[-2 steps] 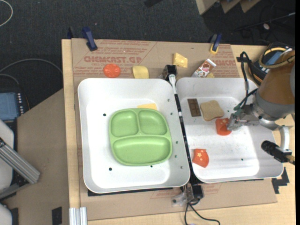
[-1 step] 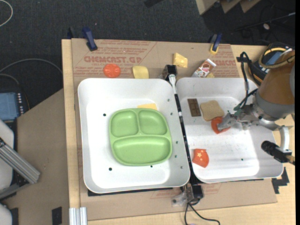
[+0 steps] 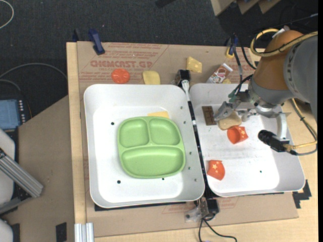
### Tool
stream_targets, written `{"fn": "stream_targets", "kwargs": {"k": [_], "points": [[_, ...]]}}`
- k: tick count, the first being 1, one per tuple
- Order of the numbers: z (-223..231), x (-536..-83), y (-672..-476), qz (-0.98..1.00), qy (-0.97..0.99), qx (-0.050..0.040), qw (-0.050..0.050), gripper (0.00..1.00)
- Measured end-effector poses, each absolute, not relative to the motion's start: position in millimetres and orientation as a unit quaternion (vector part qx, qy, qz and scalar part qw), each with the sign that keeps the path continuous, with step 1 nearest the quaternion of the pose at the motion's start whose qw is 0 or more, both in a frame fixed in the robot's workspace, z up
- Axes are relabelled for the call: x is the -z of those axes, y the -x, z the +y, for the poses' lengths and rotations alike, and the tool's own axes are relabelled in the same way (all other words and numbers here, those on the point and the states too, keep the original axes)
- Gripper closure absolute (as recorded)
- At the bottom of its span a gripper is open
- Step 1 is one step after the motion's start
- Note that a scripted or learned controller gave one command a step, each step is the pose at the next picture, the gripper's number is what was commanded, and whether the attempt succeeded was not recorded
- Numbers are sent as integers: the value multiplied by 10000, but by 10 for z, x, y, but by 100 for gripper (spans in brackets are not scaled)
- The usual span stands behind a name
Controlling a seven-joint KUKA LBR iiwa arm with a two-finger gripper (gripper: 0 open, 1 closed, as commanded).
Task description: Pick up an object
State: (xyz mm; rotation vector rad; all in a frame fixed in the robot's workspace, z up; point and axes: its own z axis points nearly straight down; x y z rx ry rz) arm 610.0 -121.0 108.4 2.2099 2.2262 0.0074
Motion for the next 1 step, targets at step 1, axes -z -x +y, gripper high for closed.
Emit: {"fn": "stream_targets", "kwargs": {"k": [1], "points": [[-1343, -831, -5645, 7063, -7079, 19, -28, 0]]}}
